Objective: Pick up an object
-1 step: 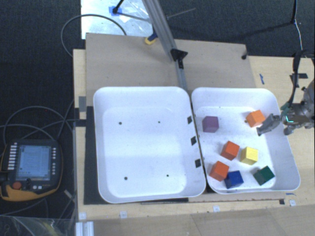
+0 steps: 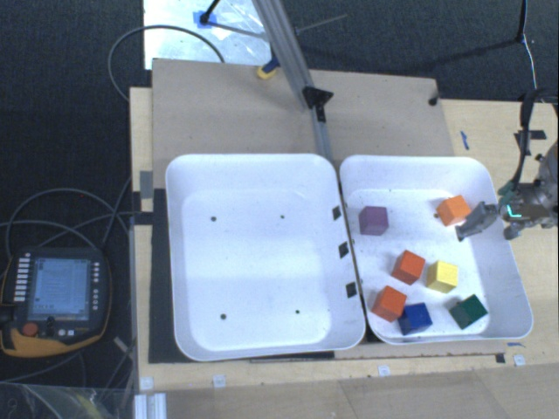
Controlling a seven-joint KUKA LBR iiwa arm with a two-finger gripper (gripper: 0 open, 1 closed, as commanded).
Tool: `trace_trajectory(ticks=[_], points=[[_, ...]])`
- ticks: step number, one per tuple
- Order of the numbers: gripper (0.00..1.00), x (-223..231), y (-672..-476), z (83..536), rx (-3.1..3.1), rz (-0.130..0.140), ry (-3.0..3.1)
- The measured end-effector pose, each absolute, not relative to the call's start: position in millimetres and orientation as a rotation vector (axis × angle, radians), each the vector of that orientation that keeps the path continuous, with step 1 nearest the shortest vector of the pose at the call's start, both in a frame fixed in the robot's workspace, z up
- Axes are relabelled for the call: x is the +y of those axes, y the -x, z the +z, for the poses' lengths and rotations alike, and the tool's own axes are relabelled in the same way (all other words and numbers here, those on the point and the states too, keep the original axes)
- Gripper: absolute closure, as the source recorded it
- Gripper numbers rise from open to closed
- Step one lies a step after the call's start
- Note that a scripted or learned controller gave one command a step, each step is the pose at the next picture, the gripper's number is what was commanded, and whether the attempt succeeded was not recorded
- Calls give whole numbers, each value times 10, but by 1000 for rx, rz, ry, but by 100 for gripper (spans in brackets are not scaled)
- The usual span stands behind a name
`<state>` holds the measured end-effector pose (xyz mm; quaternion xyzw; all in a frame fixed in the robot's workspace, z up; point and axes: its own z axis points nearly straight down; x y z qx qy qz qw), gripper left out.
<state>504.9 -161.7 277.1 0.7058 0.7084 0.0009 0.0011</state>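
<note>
Several coloured cubes lie in the right bin [image 2: 410, 175]: a purple one [image 2: 374, 220], an orange one [image 2: 453, 209] near the right wall, a red-orange one [image 2: 408, 266], a yellow one [image 2: 443, 275], another orange one [image 2: 389, 303], a blue one [image 2: 415, 318] and a green one [image 2: 469, 311]. My gripper [image 2: 493, 225] hangs over the bin's right rim, just right of the upper orange cube. Its fingers stand apart with nothing between them.
The left bin [image 2: 253, 251] sits beside the right one, with black clips along the shared wall. A slanted metal pole [image 2: 293, 55] rises behind the bins. A teach pendant [image 2: 54, 299] lies off the bench at far left.
</note>
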Motion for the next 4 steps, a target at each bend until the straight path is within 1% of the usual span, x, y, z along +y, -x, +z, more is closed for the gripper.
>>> trace_trajectory(ticks=[1,2,3,4], points=[[0,-1524,-5018,2288,2225,0,-2219],[0,-1574,-4994,1858,2225,-2,-2221],[0,-1559,-4966,1252,2225,0,-2222],[100,-1569,-4988,1388,2222,5,-2213]])
